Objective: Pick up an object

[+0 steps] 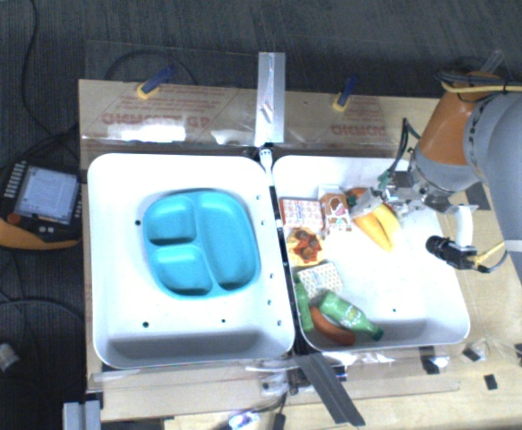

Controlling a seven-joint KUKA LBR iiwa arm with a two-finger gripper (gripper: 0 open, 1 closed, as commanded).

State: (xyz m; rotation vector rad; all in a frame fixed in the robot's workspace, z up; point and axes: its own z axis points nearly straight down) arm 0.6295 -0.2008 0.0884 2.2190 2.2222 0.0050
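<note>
My gripper (395, 193) is low over the far right part of the right bin (422, 280), right above the upper end of a yellow banana (377, 226). Whether it touches the banana I cannot tell. Left of the banana lie small snack packets (301, 211) and a red-patterned packet (306, 244). Nearer the front edge are a green bottle (346, 313), a checkered packet (320, 279) and a brown item (330, 331) half under the bottle.
The left bin (117, 267) holds a blue divided plate (198, 242). The grey arm with its orange band (449, 128) comes in over the right bin's far right corner. A black part (447, 250) juts over the bin's right wall.
</note>
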